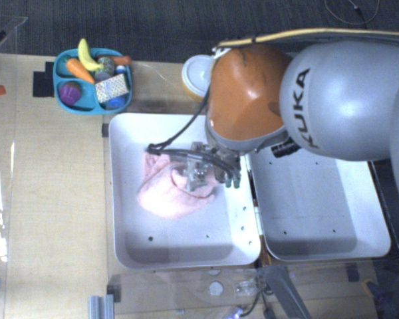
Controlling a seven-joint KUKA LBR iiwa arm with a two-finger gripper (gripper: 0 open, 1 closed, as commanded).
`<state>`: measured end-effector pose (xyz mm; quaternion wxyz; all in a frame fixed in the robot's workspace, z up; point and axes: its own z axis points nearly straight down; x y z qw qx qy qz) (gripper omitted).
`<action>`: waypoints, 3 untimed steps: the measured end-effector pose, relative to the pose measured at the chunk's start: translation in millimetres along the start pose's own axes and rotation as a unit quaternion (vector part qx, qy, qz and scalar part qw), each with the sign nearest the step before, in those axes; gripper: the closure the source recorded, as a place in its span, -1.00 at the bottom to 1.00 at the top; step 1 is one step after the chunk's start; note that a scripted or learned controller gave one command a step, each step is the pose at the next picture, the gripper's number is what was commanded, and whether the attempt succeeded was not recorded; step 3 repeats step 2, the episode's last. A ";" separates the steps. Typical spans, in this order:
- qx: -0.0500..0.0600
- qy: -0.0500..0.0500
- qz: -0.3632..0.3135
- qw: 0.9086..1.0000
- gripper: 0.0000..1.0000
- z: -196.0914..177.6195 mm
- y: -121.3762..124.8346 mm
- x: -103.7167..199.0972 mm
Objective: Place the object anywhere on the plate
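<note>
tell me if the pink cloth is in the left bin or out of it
In. The pink cloth lies crumpled on the floor of the left bin, inside its walls, under the tool.

The middle of the left bin is taken up by a crumpled pink cloth, and the gripper is set just over the cloth's right edge. Bare floor is left along the bin's near side and left wall. The right bin is overhung at its far end by the arm. The blue tray of toy food is crowded.
</note>
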<state>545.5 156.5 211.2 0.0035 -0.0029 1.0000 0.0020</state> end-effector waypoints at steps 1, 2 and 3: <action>0.000 0.000 0.000 1.000 1.00 -7.5 48.1 17.6; 0.000 0.000 0.000 1.000 -1.00 -7.6 47.9 17.5; 0.000 0.000 0.000 1.000 -1.00 -7.6 47.9 17.5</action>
